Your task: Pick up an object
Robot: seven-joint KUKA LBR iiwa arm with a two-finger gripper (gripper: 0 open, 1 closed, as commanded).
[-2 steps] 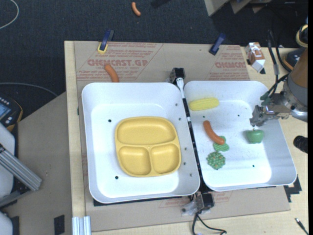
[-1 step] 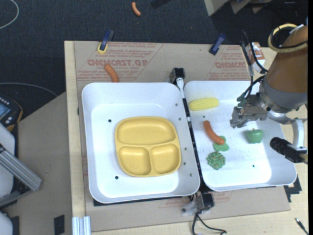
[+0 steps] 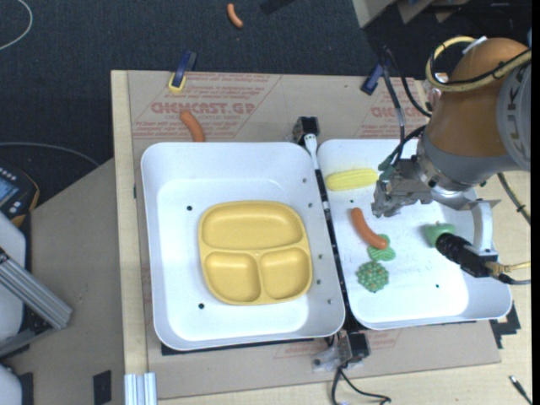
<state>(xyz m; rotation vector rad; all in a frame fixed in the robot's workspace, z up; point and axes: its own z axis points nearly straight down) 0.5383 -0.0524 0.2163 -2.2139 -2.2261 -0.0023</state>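
Note:
The right bin (image 3: 439,306) holds several toy foods. A yellow corn cob (image 3: 352,179) lies near its back left corner. An orange sausage (image 3: 368,227) lies at the left, with a green broccoli piece (image 3: 372,276) just in front of it. A small green item (image 3: 438,233) sits toward the right, partly hidden by the arm. My gripper (image 3: 386,202) hangs over the back half of this bin, just right of the corn and above the sausage's far end. Nothing shows in its grasp.
The left bin (image 3: 169,226) holds a yellow divided plate (image 3: 255,251). An orange toy sausage (image 3: 193,126) lies on the board behind it, and another (image 3: 234,14) on the dark floor. A black part (image 3: 466,256) with cables juts out over the right bin.

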